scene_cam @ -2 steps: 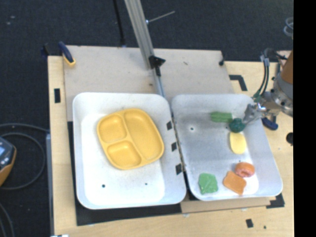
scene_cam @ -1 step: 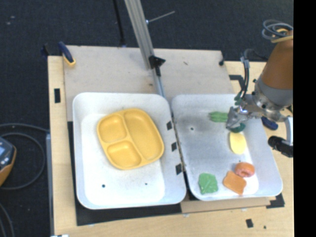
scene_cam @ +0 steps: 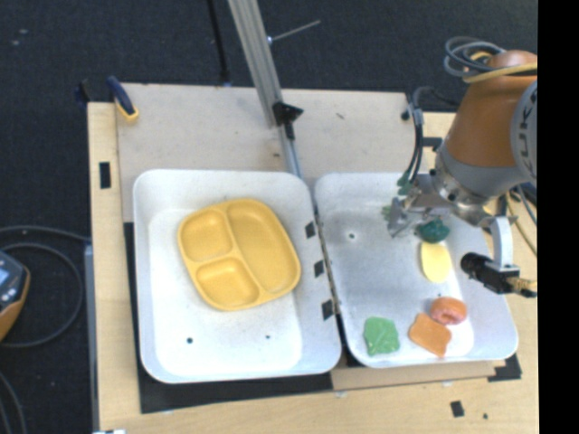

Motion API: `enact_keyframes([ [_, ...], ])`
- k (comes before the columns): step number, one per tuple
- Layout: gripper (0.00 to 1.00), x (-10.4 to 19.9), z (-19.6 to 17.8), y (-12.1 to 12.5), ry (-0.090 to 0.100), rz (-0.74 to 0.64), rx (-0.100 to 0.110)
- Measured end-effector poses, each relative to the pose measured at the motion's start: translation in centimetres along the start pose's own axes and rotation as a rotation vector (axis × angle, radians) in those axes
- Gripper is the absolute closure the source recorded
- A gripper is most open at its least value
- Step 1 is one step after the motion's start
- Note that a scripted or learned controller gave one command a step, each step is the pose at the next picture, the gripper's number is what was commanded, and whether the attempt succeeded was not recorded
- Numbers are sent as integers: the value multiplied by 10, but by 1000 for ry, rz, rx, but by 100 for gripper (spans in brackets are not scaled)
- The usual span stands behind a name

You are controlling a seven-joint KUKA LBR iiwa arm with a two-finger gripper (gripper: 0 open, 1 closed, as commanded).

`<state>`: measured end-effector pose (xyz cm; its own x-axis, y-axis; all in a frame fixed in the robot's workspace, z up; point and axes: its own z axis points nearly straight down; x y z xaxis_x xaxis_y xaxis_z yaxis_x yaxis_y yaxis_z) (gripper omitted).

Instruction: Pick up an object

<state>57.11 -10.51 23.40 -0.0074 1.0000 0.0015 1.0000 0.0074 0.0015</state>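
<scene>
Green block (scene_cam: 381,335) lies at the right bin's (scene_cam: 362,269) near edge; the hand (scene_cam: 409,213) hovers beside a teal piece (scene_cam: 434,232), grip unclear.

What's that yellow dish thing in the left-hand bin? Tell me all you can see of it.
The yellow tray is a rounded, glossy dish, plastic by the look of it, moulded with three compartments: one long one along its right side and two smaller ones on the left. Raised ridges divide them. It lies flat and right side up, turned at an angle, on the floor of the left bin, nearer the bin's far end. All three compartments look bare, and it touches only the bin's floor.
</scene>
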Motion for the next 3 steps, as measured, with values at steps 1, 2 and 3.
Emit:
enact_keyframes([
  [1,100,61,1,-16,0,0,1],
  [2,100,111,-11,-27,1,-1,1],
  [3,100,164,-20,-44,1,-2,2],
])
